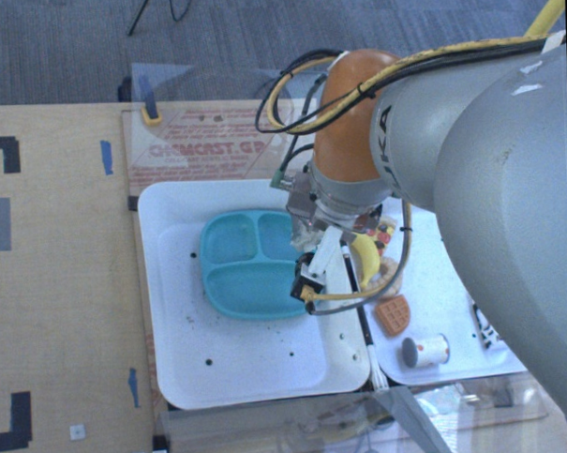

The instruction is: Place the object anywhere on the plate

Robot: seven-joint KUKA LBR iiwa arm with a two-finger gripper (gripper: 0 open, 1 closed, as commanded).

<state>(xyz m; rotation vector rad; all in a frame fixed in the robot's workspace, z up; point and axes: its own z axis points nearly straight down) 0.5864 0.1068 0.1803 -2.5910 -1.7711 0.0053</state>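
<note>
A teal plate [243, 270] with three compartments lies in the left white bin [174, 301]. My gripper [306, 239] hangs over the plate's right edge, under the orange-banded wrist, which hides it from above. In the right bin, a yellow banana [365, 257] rests just right of the wrist. An orange waffle-like piece [394, 315] lies below the banana, and a small white and grey can [425, 350] lies on its side lower still. No object is seen between the fingers.
The divider between the two bins [363, 335] runs just right of the plate. A small colourful item [385, 233] sits by the banana. A cardboard sheet [200, 145] lies behind the bins, and a wooden bench top [61, 277] stretches to the left.
</note>
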